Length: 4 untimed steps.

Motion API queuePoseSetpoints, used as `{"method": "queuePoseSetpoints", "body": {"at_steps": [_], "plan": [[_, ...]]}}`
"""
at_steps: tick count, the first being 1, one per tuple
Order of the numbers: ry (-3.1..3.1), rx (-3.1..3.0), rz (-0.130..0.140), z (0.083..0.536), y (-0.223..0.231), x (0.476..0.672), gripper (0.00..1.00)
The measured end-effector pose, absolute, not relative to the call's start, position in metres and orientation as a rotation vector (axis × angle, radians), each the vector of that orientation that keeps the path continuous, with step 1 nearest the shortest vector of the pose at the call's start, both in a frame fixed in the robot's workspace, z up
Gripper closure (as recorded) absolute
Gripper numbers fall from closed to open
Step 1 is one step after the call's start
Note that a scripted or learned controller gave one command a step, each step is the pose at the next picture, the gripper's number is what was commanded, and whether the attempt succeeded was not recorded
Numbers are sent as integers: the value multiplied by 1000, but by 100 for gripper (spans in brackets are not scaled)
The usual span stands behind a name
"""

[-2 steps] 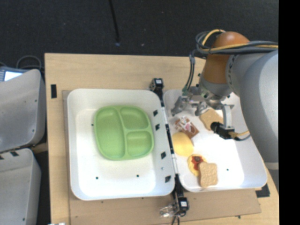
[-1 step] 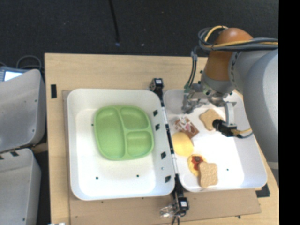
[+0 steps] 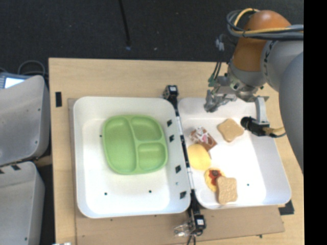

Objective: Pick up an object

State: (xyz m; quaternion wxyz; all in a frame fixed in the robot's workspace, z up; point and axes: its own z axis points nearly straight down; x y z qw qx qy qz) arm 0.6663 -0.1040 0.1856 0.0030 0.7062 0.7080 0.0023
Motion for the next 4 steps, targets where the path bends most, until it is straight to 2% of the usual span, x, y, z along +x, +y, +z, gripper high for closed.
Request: {"method": "queuePoseSetpoints", "body": {"at_steps": [2, 3, 4], "plan": [[2222, 2212, 7, 295, -107, 669, 100], [2228, 2216, -1, 276, -56, 646, 100], [2228, 2216, 0, 278, -11, 624, 100]]}}
